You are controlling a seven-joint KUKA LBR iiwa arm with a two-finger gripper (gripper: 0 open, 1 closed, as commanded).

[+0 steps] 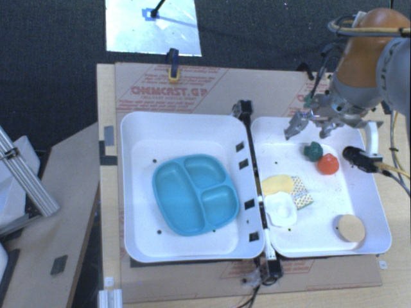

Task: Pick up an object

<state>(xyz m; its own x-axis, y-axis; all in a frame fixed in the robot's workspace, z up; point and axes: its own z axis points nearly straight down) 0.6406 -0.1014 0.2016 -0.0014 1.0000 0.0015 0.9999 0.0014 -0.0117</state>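
The gripper [311, 128] hangs with its fingers spread apart and holding nothing above the right bin [369, 201], near the green toy [313, 151] and red ball [328, 164].

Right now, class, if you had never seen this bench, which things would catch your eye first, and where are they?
The blue divided plate stands out most, lying in the left bin. Next comes the arm's orange band at upper right, with the open end effector over the right bin's far end. Just below it sit a red object and a green one.
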